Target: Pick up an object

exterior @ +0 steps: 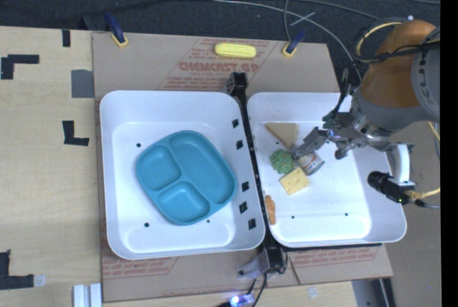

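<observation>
A cardboard-covered bench bears two white bins; the right bin (358, 227) holds a small can (312, 163) amid food pieces. The gripper (309, 147) hovers there (grip unreadable); it should descend squarely over the can, avoiding the green piece (281, 160).

Even, fairly bright overhead light is washing the two white bins (114, 155) toward glare; shadows are staying soft, the dark upper frame is looking grainy, and detail is blurring slightly throughout.
</observation>
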